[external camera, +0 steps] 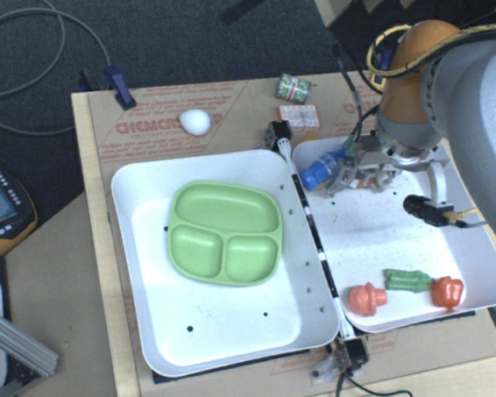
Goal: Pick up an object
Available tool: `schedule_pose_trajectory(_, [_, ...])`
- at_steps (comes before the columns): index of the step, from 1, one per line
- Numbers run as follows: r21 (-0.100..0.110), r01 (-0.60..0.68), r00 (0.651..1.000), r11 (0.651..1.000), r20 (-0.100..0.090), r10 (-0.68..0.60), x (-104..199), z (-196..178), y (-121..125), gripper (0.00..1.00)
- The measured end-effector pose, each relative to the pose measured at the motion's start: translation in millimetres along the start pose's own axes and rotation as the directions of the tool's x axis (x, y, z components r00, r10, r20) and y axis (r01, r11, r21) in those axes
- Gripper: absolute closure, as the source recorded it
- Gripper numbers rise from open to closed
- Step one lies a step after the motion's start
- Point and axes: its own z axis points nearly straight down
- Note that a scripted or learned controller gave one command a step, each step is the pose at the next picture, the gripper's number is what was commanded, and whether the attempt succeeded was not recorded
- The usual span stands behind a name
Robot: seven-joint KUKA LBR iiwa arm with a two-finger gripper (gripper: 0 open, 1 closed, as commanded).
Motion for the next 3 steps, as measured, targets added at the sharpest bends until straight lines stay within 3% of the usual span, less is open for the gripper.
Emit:
schedule_pose_trajectory(1, [-0.030, 0.007, 1.000, 1.000, 0.001, -0.007, -63, -1, -24, 0.00])
schedule_pose_trajectory(2, [-0.027, 0.008, 1.000, 1.000, 0.000, -0.008, -109, -35, -7, 0.00])
schedule_pose_trajectory(3, [-0.027, 0.008, 1.000, 1.000, -0.002, -0.008, -42, -35, 6, 0.00])
